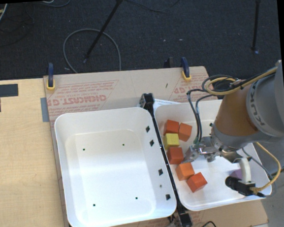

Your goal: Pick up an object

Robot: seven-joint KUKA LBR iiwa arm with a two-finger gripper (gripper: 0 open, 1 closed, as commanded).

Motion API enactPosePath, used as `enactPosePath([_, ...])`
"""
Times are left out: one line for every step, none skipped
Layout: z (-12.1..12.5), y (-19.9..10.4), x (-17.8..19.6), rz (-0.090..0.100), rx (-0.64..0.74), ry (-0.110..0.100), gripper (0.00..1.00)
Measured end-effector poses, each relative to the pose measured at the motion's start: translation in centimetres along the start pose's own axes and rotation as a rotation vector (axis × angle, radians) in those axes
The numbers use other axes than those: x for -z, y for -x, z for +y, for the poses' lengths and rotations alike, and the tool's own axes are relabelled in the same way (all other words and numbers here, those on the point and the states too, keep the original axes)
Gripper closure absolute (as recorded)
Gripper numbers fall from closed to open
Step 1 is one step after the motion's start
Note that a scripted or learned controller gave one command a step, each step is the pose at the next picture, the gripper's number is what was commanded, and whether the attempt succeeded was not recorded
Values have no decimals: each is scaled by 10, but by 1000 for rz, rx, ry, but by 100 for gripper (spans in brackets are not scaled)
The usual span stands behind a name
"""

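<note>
down in the right bin [223, 199], the blocks lie in a loose column close to the divider where the two bins meet. taking the yellow block [172, 139] as the landmark: two orange blocks sit just above it, one [172, 127] touching its upper edge and another [185, 131] up and to its right, the two pressed side by side. directly below the yellow block and touching it is a darker orange-red block [175, 155]. further below that comes an orange block [185, 170], and lowest of all, down and to the right of the yellow block, a tilted orange-red block [197, 181].

the grey arm [253, 113] with its orange band reaches over the right bin, to the right of the yellow block. its gripper [197, 151] hangs low, near the darker block and the orange one under it; whether the jaws are spread or pressed together i cannot tell, and no block is seen between them.

the left bin [65, 142] lies well to the left of the yellow block. both bins rest on cardboard on the worktop [18, 170].
</note>
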State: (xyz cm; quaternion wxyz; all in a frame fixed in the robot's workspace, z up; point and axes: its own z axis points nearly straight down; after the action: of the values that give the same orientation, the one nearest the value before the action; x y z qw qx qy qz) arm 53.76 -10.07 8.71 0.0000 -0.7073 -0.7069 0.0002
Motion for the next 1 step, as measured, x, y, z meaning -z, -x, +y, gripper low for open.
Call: enactPosePath([67,0,3,0,0,0,0])
